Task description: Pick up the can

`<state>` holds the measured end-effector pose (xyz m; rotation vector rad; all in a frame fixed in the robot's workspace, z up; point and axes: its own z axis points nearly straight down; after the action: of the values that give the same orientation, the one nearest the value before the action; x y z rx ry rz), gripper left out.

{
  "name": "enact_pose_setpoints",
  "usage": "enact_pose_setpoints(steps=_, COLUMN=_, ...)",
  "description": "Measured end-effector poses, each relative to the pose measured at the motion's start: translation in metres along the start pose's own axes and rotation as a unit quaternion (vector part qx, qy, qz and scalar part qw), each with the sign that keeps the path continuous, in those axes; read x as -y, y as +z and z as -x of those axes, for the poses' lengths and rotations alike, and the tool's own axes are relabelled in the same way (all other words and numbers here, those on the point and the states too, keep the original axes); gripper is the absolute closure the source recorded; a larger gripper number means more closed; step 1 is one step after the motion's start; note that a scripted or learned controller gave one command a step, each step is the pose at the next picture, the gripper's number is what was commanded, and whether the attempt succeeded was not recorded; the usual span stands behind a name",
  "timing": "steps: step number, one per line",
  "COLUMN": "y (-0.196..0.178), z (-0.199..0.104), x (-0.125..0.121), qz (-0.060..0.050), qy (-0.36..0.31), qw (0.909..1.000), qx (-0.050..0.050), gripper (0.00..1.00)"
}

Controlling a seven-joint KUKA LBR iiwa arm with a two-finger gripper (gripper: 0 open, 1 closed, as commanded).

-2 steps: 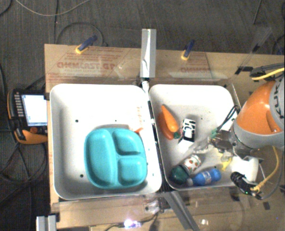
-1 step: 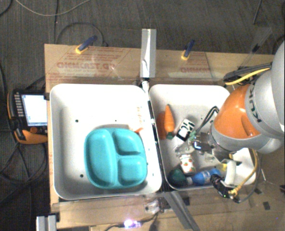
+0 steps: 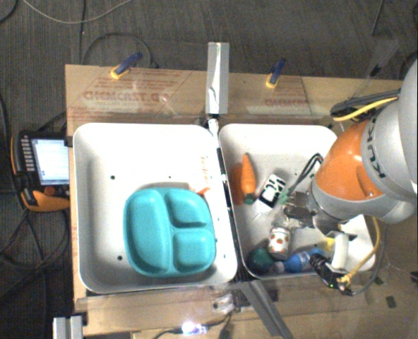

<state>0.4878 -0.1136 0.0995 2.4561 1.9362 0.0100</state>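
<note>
So the small can [image 3: 279, 240], white with reddish-brown patches and a silvery top, is what I take to be the target. It sits in the near part of the right-hand white plastic bin [image 3: 279, 131], in among the clutter. The gripper [image 3: 291, 214] is just beside it on the far side, low in the bin, but it's tucked under the wrist, so I can't tell if it's spread or closed. The grey KUKA arm [image 3: 378, 168] reaches in from the right, orange band bent over the bin's right side. Counting the rest in that bin: one orange toy carrot [image 3: 246, 174], one black-and-white boxy thing [image 3: 271, 189], one green lump [image 3: 260, 258], one blue bottle [image 3: 294, 261]. The left white bin [image 3: 103, 147] has one teal three-compartment plate [image 3: 170, 232].
</note>
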Motion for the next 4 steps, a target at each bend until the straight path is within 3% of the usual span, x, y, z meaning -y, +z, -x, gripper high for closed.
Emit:
enact_pose_setpoints(steps=1, y=-0.126, z=-0.031, x=-0.019, qz=-0.009, qy=0.205, qw=0.9787, qx=0.002, gripper=1.00)
enact_pose_setpoints(steps=2, y=-0.172, z=-0.040, x=-0.077, qz=-0.009, qy=0.280, qw=0.9601, qx=0.003, gripper=1.00)
enact_pose_setpoints(steps=3, y=-0.172, z=-0.040, x=-0.077, qz=-0.009, qy=0.280, qw=0.9601, qx=0.003, gripper=0.00)
enact_pose_setpoints(steps=4, y=-0.083, z=-0.056, x=0.004, qz=-0.011, qy=0.124, qw=0.9922, qx=0.000, gripper=0.00)
